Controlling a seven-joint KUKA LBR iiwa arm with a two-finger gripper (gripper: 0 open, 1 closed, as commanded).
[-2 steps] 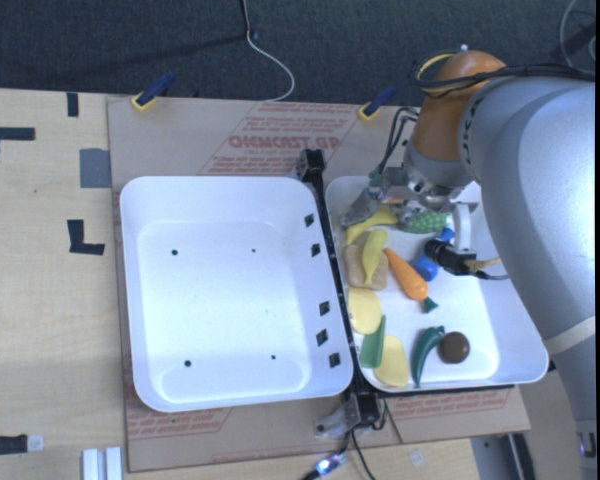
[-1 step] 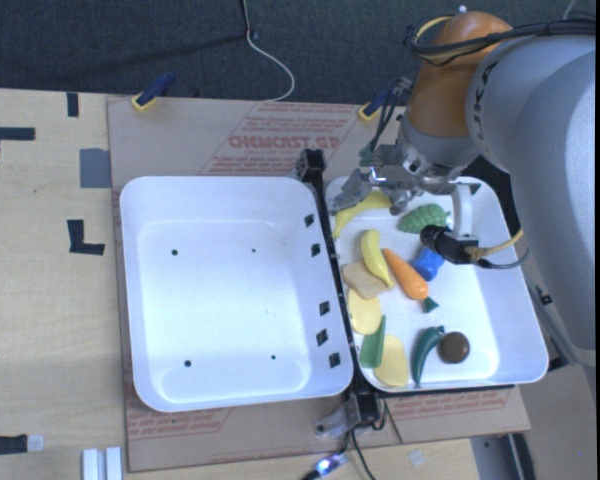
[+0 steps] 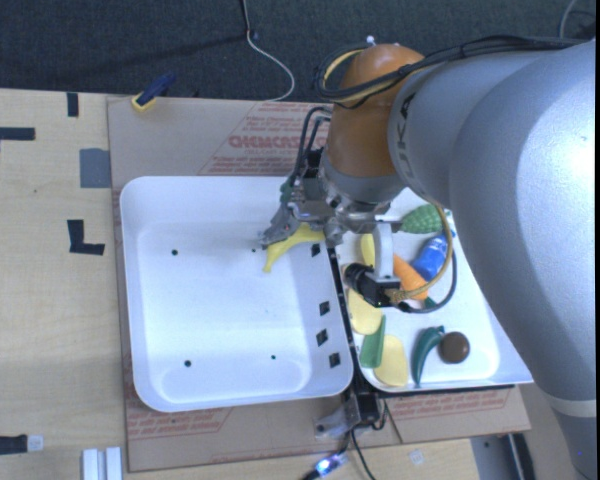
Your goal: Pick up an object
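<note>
**Gripper over a banana at the left bin's right wall**

Arm [image 3: 500, 168]: grey bulk fills the right side, orange band above the wrist, reaching down toward the seam between the bins.

Left bin [image 3: 170, 298]: the landmark. White, shallow, with a few small dark dots on its floor.

Right bin [image 3: 485, 353]: butts against the left bin's right wall, mostly under the arm. In it, away from that wall: a yellow piece [image 3: 365, 313], a green-and-yellow item [image 3: 373, 348], a green pepper shape [image 3: 423, 348], a brown ball [image 3: 453, 346], an orange item [image 3: 410, 273], a blue item [image 3: 432, 256], a green leafy piece [image 3: 420, 220].

Gripper [image 3: 288, 226]: inside the left bin, hard by the upper end of its right wall. Fingers point down-left at the banana; spread or pinched, cannot tell from here.

Banana [image 3: 288, 246]: yellow, curved, in the left bin just below the gripper, near the right wall. Whether the fingers touch it is unclear.

Black cable [image 3: 420, 303]: loops off the wrist over the right bin.
</note>
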